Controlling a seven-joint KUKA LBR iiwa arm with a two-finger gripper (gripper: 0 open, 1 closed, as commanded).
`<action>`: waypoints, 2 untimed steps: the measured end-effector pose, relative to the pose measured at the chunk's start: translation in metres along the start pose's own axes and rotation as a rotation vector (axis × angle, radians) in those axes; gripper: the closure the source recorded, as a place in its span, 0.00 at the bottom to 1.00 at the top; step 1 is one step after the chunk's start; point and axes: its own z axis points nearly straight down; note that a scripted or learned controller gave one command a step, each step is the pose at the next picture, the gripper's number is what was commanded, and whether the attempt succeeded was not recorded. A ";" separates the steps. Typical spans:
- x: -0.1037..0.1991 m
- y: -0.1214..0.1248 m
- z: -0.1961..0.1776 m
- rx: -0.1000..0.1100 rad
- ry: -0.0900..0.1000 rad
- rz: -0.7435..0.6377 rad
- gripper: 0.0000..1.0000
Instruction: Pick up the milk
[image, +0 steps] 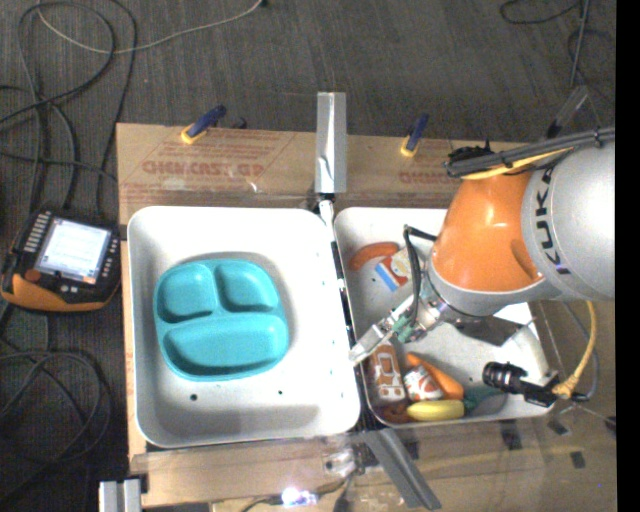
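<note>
The gripper (392, 332) hangs low over the right bin's (535, 345) front-left corner because the likely milk (386, 377) lies there beside a carrot (437, 380) and banana (436, 410), though its grip state can't be told.

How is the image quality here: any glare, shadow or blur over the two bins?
Camera view: sharp enough overall, evenly lit. The left bin shows soft grey shadow around the teal tray. The arm covers and shades much of the right bin, so its items by the gripper read small and cluttered. A bright glare spot sits at the bench's front edge.
</note>
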 end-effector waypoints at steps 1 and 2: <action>0.000 0.001 -0.008 0.000 0.000 0.000 1.00; 0.000 0.001 -0.008 0.000 0.001 0.000 0.00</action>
